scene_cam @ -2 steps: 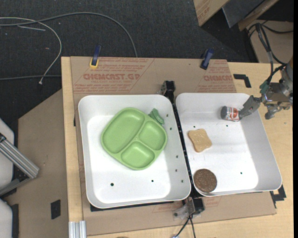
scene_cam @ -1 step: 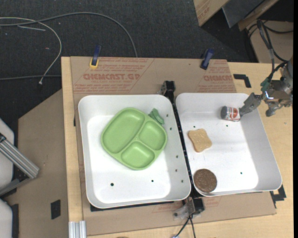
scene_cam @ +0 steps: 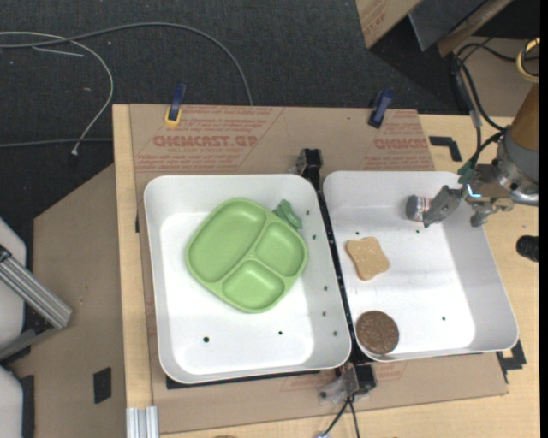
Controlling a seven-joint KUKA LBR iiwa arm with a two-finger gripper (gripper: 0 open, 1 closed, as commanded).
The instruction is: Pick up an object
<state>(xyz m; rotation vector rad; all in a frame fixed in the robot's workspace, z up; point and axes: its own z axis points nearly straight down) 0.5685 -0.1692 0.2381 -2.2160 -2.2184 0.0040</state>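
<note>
**Stuff sitting around the bench**

Two white bins are sitting side by side on a brown cardboard sheet point(scene_cam: 257, 137) with red print on it; the left bin point(scene_cam: 171, 342) and right bin point(scene_cam: 488, 316) are touching along the middle. Two blue clamps are gripping the sheet's far edge, one at the left point(scene_cam: 177, 101) and one at the right point(scene_cam: 381, 108). A thin grey cable point(scene_cam: 103, 60) is snaking over the dark floor point(scene_cam: 282, 43) behind. A cardboard box point(scene_cam: 385, 19) is poking in at the top, and a metal rail point(scene_cam: 30, 291) is lying at the left.
</note>
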